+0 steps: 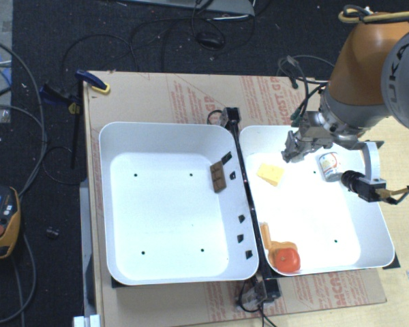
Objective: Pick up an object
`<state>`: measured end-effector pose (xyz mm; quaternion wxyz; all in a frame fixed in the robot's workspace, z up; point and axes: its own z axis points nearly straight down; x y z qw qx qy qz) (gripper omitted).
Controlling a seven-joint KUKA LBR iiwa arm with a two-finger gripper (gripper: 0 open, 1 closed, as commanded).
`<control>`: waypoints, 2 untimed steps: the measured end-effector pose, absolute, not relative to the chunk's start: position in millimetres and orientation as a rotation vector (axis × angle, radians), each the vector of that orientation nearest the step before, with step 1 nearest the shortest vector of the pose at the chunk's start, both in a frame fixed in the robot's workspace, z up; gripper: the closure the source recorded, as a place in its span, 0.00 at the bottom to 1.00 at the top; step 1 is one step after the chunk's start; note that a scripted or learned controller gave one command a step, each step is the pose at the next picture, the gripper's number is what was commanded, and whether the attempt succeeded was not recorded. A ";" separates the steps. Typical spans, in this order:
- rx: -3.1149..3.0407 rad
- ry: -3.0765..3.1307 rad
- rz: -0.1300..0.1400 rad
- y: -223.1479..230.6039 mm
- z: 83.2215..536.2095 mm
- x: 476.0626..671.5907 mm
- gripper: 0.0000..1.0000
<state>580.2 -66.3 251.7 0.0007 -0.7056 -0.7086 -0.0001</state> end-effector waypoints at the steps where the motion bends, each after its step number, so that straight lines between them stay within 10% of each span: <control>1: -2.217 -2.225 0.000 -22.7 244.9 580.4 1.00; 2: -2.215 -2.226 -0.002 31.1 252.2 575.4 1.00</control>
